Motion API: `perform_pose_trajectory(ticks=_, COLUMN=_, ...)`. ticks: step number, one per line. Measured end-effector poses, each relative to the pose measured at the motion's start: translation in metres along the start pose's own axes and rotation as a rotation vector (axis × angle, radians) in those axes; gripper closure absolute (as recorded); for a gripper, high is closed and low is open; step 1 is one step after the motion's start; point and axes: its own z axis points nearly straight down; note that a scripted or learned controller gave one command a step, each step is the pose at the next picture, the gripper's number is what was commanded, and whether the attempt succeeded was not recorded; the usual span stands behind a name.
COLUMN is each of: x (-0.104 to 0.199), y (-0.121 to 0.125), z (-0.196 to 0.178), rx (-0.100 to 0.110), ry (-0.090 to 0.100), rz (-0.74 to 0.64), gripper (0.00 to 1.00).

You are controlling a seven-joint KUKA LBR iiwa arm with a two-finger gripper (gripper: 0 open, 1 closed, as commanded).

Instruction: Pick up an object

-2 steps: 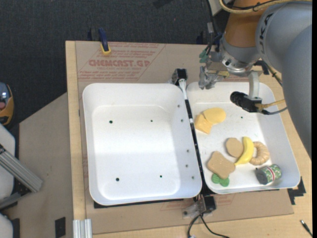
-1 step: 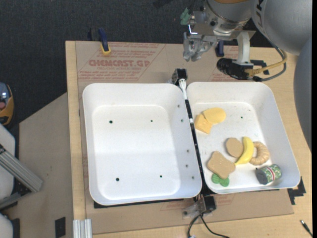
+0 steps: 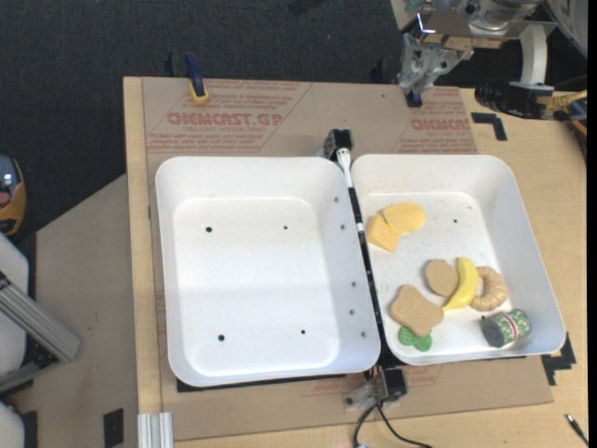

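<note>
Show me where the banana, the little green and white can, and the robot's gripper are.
banana (image 3: 464, 285): camera view, middle of its yellow curve.
green and white can (image 3: 506, 327): camera view, middle of its side.
gripper (image 3: 414, 94): camera view, the tip, above the right bin's far edge.

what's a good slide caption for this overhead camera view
Tool above the bench behind the right bin, which holds toy food including a banana.

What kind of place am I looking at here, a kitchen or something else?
Most likely a robotics lab bench, not a kitchen. A robot arm's gripper hangs above two white bins, one holding toy food like a banana, and the bins sit on a clamped brown board with cables.
</note>
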Motion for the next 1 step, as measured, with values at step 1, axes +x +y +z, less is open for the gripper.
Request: perform_pose_trajectory(ticks=1, x=-0.0876, y=-0.0268, z=-0.0443, rx=0.002, ry=-0.003, rz=0.005, gripper=1.00)
